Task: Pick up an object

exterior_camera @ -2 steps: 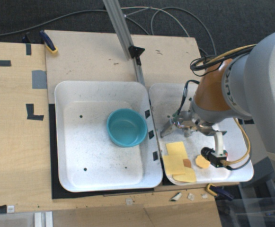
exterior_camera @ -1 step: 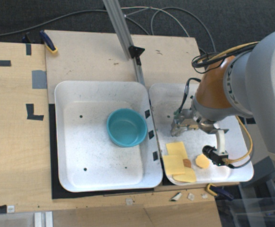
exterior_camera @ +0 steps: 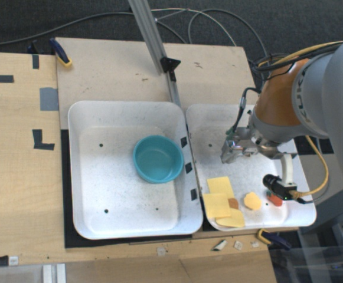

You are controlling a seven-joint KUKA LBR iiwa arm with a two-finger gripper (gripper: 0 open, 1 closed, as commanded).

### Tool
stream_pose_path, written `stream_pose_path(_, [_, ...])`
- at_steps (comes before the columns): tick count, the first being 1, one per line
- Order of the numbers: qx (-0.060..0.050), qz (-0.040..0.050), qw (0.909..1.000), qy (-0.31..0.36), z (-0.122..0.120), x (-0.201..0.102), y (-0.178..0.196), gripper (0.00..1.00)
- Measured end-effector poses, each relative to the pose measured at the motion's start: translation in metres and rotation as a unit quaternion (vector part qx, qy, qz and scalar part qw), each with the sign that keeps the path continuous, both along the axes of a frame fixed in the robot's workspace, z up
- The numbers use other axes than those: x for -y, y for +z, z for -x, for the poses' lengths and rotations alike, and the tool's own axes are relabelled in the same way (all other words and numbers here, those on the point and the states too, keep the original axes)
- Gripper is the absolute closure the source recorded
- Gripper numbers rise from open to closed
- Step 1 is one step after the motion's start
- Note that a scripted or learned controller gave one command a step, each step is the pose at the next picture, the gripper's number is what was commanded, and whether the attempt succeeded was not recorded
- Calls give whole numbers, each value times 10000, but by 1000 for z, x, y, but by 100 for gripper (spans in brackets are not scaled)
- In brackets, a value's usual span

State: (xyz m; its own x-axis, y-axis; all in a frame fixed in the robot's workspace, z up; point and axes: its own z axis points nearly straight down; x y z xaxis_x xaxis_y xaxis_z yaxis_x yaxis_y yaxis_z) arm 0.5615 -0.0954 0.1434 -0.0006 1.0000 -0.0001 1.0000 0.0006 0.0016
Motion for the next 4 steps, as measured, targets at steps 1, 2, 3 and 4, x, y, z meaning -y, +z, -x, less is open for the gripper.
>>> stream_pose_path(1, [19, 3, 10000, 8, -6, -2, 62, 100])
stream_pose_path(2, [21, 5, 10000, 7, -3, -3, 124, 100])
stream_pose_path(3, [-14, 2, 10000, 5, -3, -3, 127, 100])
stream_pose_path(4, [-25, -5, 10000, 25, 6, -52, 108, 100])
